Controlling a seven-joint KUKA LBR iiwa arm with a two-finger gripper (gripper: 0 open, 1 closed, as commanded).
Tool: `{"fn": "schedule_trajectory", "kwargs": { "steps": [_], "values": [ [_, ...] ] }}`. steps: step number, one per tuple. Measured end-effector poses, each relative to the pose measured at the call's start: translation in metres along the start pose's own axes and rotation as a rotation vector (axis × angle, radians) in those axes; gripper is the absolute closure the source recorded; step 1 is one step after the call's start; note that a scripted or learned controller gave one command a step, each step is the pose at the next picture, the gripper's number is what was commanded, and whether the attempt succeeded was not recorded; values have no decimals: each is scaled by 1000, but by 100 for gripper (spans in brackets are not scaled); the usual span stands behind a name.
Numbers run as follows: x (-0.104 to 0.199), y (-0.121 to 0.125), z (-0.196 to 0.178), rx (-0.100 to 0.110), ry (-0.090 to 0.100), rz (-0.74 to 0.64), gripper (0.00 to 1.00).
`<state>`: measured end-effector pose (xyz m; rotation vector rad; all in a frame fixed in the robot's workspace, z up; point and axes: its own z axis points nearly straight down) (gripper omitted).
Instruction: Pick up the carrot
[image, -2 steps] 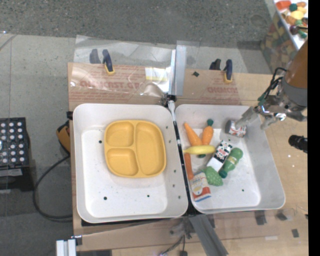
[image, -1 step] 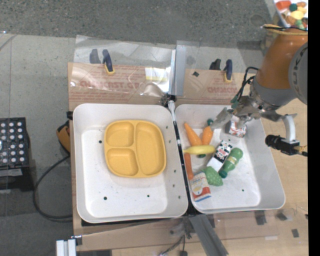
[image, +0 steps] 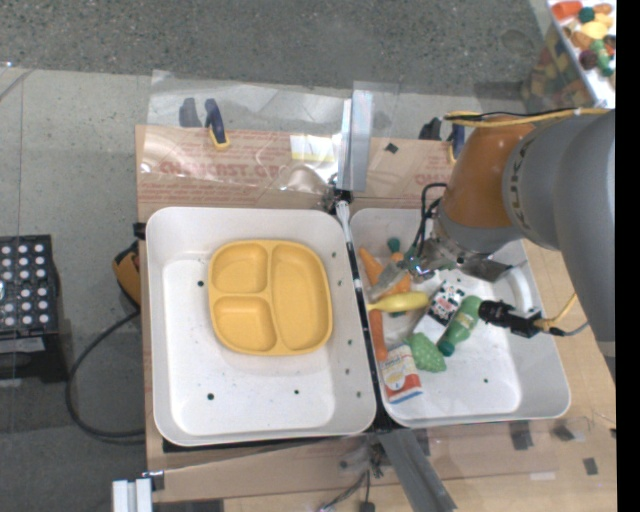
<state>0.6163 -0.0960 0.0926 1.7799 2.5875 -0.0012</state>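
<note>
Camera view is showing the grey arm reaching in from the right, its orange band hanging over the far part of the right bin and its wrist pointing down and left into the clutter there. The gripper is sitting low among the items near the bin's far left corner; how far it is parted, and whether it has hold of anything, cannot be told from here. The left bin is carrying a yellow divided plate. In the right bin, a green bottle is lying right of a yellow banana, with a small carton nearer. The carrot is lying by the bin's left wall, just left of the gripper, apparently apart from it.
</note>
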Motion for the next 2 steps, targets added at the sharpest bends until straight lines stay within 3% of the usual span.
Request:
{"fn": "schedule_trajectory", "kwargs": {
  "steps": [1, 2],
  "values": [
    [-1, -1, -9, 1, 2, 4, 100],
    [53, 80, -101, -1, -2, -178, 100]
  ]
}}
